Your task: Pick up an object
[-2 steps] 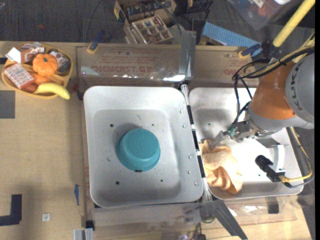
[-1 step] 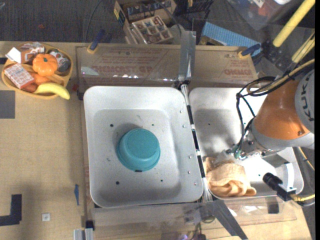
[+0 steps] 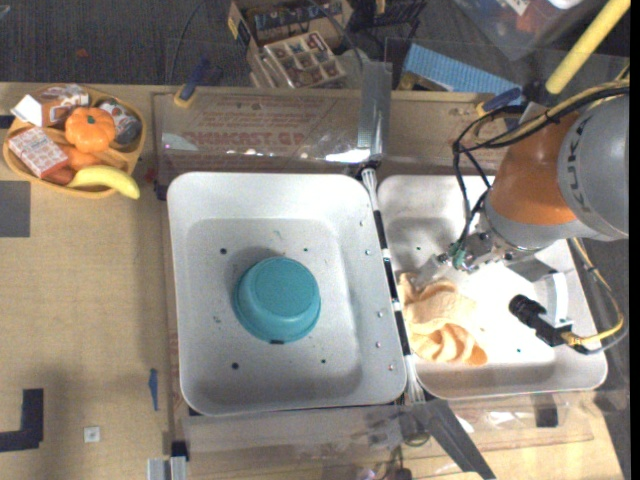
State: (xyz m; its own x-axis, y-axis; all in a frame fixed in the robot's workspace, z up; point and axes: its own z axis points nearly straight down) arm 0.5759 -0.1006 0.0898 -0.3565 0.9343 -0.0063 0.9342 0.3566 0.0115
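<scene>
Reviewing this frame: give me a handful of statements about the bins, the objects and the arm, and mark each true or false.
1. A teal bowl lies in the left bin. True.
2. The orange cloth lies in the left bin. False: it lies in the right bin, near the wall it shares with the left one.
3. The arm is over the right bin. True.
4. The gripper is lifting the teal bowl. False: it hangs over the right bin, just above the cloth in the picture, apart from the bowl.
5. A banana lies inside the right bin. False: it sits in a dish left of both bins.
</scene>
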